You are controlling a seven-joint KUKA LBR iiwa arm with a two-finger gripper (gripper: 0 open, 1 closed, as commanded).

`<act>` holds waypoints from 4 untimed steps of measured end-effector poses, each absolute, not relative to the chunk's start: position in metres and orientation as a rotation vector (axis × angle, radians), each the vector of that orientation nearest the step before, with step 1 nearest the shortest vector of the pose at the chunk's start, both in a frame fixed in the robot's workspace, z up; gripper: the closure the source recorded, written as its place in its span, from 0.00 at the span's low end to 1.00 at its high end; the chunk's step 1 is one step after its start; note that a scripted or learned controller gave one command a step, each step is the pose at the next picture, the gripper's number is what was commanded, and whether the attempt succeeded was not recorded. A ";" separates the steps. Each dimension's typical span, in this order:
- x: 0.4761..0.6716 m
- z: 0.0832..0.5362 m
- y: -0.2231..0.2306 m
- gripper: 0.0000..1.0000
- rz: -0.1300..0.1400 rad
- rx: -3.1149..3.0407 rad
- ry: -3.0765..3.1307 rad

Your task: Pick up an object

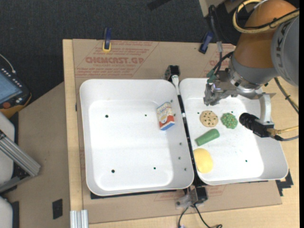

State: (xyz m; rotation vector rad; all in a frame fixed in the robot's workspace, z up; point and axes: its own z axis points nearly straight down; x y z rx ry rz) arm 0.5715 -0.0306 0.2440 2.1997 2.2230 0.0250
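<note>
A: Start with the right bin (280,163). What lies in it, and which way does each thing run?

B: Four small things, all toward its left half. A green cylinder (207,137), smooth and matte, lies with its long axis slanting from lower left up to upper right, close to the bin's left wall. Just above it sits a round tan cookie (208,118) with dark specks, flat on the floor. Beside that, to the right, is a bumpy green cluster (229,120), roughly round. Near the front left corner rests a smooth yellow lemon-shaped piece (204,160), its long axis running front to back.

A: And the left bin (95,127)?

B: One small carton (166,116), boxy, printed white, blue and red, lying near the right wall, tilted with its long axis roughly upright in the picture.

A: The gripper?

B: The gripper (212,97) hangs over the back left part of the right bin, just above the cookie. Whether its fingers are apart or together I cannot tell; the metal wrist hides them. Nothing shows between them.

A: The bins themselves?

B: Shallow, glossy white, with rounded corners, on a cardboard sheet (123,56).
</note>
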 end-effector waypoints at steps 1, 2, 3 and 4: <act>0.513 0.286 -0.108 1.00 0.001 2.227 2.208; 0.478 0.274 -0.037 1.00 -0.001 2.219 2.233; 0.481 0.438 -0.090 1.00 0.017 2.212 2.206; 0.502 0.361 -0.050 1.00 -0.006 2.221 2.230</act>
